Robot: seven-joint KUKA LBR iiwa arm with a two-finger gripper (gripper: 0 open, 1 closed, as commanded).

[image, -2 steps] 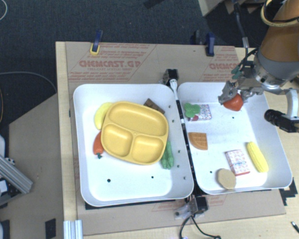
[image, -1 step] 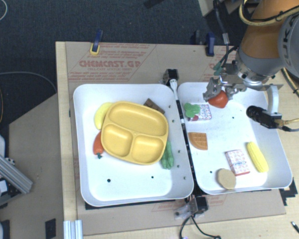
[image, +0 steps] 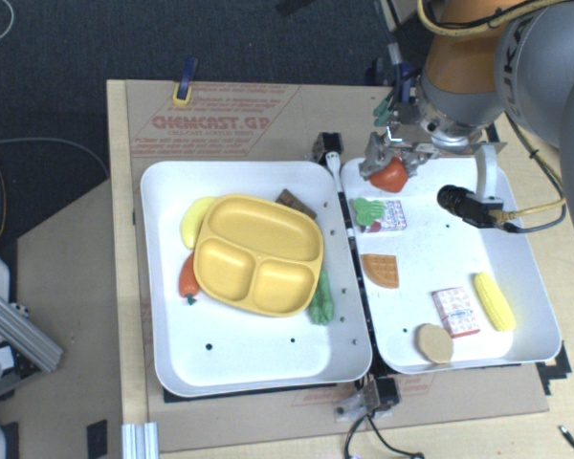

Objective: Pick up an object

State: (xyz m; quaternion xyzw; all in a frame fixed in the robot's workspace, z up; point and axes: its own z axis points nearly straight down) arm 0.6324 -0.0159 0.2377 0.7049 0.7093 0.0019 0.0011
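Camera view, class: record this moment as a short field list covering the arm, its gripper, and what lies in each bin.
arm: grey with orange band, reaching in from the right over the right bin's far end
gripper: low over the far left corner of the right bin, red toy seen between its fingers
left bin: yellow divided tray, with yellow, red, green and brown items partly under its edges
right bin: green item, waffle piece, corn cob, pink packet, tan round item

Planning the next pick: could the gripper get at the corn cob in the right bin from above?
Probably yes. The corn cob lies alone by the right bin's edge, nothing over it.
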